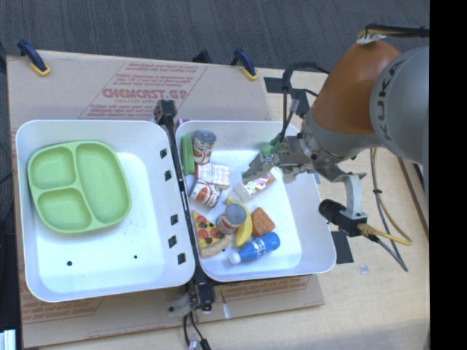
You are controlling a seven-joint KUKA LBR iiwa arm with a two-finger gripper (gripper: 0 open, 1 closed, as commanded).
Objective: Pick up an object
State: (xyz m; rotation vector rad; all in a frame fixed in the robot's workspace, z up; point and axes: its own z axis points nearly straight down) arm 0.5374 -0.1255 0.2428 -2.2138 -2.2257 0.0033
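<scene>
Over the right bin (314, 250), near its far right part, the gripper (261, 168) hangs low above a small flat packet (257, 186) with red print, which lies just below and slightly left of the dark fingertips as the camera sees them. Whether the fingers are spread or closed cannot be told from this slant (the wrist housing and its cables cover most of them), and no object is seen between them.

The packet's long axis runs diagonally, from lower left to upper right in the view, roughly pointing back toward the arm. The coming move appears to turn on this: the fingers would need to straddle the packet across its short width, so a small shift down and left, then a descent, seems called for.

Other candidates lie farther toward the near edge: a banana (244, 227), an orange cracker (263, 220), a blue bottle (255, 248) and a slice of toy pizza (207, 233). A small can (203, 147) stands beside the divider. The left bin (95, 272) carries a green divided plate (78, 187), well apart from the gripper.
</scene>
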